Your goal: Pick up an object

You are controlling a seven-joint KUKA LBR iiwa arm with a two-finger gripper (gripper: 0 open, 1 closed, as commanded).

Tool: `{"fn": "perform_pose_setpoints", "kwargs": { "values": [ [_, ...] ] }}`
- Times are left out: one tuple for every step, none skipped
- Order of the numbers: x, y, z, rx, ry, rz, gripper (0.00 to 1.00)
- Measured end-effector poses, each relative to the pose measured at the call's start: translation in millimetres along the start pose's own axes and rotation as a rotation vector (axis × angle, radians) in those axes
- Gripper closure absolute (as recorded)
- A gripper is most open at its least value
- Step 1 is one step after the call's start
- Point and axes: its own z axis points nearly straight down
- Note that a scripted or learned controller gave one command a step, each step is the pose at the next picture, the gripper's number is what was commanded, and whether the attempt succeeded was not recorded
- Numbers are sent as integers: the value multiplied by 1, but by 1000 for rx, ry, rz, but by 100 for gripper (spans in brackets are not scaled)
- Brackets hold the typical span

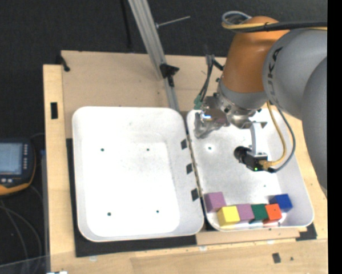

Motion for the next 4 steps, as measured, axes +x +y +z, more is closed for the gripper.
{"fn": "perform_pose_setpoints", "kwargs": {
  "values": [
    [-5,1,-1,-4,-2,9,0],
    [-6,2,-12,-7,-2,13,100],
    [56,-9,-54,-9,0,-1,100],
    [107,-8,-81,-8,0,0,100]
  ]
}}
